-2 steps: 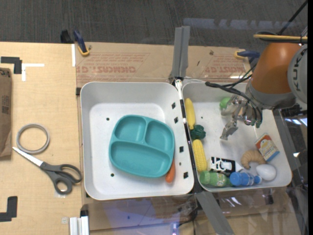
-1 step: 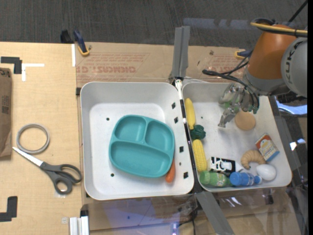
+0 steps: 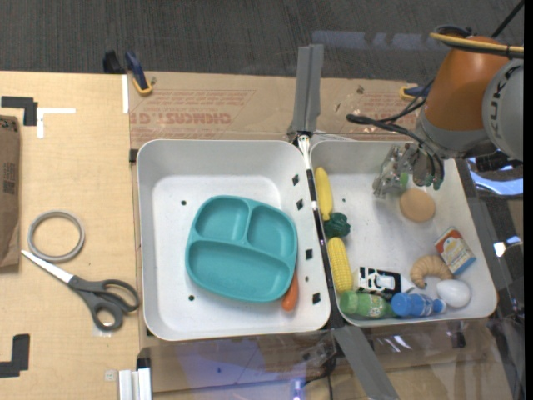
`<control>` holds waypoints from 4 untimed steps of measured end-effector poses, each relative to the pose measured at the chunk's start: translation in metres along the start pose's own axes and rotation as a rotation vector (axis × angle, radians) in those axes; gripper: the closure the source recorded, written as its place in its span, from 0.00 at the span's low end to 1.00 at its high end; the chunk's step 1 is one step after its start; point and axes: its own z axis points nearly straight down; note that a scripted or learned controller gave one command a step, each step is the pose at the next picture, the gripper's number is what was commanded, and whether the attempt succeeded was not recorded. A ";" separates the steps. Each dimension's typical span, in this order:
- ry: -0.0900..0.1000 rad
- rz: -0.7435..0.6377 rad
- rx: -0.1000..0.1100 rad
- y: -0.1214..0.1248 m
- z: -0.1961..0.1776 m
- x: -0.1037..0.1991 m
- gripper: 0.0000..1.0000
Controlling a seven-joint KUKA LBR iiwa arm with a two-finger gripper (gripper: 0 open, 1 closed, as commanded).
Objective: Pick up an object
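White bins, two, side by side on bench. Left bin (image 3: 158, 223): holds teal tray (image 3: 242, 249), three-compartment, laid flat centre; carrot (image 3: 290, 294) wedged betw. tray edge and bin wall, lower right. Right bin (image 3: 366, 223): the stocked one, so picking goes on here. Arm (image 3: 466, 90), grey w/ orange band, reaches in from right and hangs over bin's upper right corner.

Contents, large to small, mostly pushed to walls, centre floor bare: two corn cobs (image 3: 338, 263) end-to-end along left wall, w/ green piece (image 3: 337, 223) betw. them; croissant (image 3: 430, 267) and carton (image 3: 454, 251) at right wall; green bottle (image 3: 364, 305), blue bottle (image 3: 414, 306), white egg (image 3: 454, 292) along front wall; b/w card (image 3: 379, 280) just behind green bottle.

Gripper (image 3: 408, 173) points down; nothing seen held; finger spacing: cannot tell, too blurred. Likely target: tan ball (image 3: 417, 206), free-standing, just below gripper on its right, apart from it. Judgement: approach stage, pick not yet made. Risk: ball rolls off if descent is off-centre.
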 end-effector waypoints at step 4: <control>0.010 0.651 0.004 0.029 0.011 0.073 1.00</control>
